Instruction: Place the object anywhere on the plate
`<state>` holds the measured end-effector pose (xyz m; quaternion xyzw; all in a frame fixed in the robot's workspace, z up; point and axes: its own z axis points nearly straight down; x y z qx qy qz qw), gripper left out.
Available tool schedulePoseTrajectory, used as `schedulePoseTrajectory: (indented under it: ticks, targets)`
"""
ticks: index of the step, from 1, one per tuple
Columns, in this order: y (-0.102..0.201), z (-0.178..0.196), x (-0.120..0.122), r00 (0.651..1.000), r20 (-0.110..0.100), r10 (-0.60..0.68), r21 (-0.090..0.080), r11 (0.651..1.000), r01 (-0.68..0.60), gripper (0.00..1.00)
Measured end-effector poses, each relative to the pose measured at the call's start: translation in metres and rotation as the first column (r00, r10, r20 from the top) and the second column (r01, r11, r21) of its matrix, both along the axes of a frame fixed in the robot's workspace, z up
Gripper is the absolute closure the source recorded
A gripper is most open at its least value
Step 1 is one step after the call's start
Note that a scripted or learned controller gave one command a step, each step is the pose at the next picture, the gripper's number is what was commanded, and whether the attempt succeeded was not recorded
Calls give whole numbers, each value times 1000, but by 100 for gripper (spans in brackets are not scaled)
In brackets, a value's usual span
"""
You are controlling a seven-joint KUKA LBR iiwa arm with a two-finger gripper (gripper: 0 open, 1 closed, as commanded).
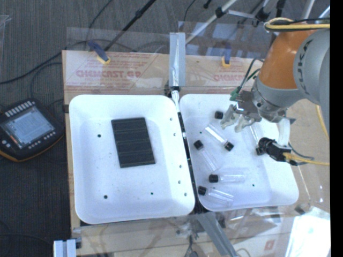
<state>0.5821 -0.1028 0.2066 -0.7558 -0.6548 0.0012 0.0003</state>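
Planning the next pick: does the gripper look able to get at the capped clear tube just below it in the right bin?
Probably yes. The gripper hangs open just above the tube, which lies apart from its neighbours with nothing over it.

Pincer [238, 120] hovers open over vials [216, 136] in right bin [284, 189].

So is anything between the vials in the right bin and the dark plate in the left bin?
Only the two raised bin rims where the bins meet. The dark plate lies bare in the left bin. The gripper hangs above the clear vials, nothing visible between them.
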Motion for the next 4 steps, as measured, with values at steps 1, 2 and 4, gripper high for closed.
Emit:
schedulePoseTrajectory:
  ticks: [1,2,4]
  targets:
    - [91,-24,14,987,-2,159,2,987,-159,100]
    - [157,-2,74,937,0,350,-1,937,-350,100]
    - [299,17,86,693,3,721,0,693,-721,100]
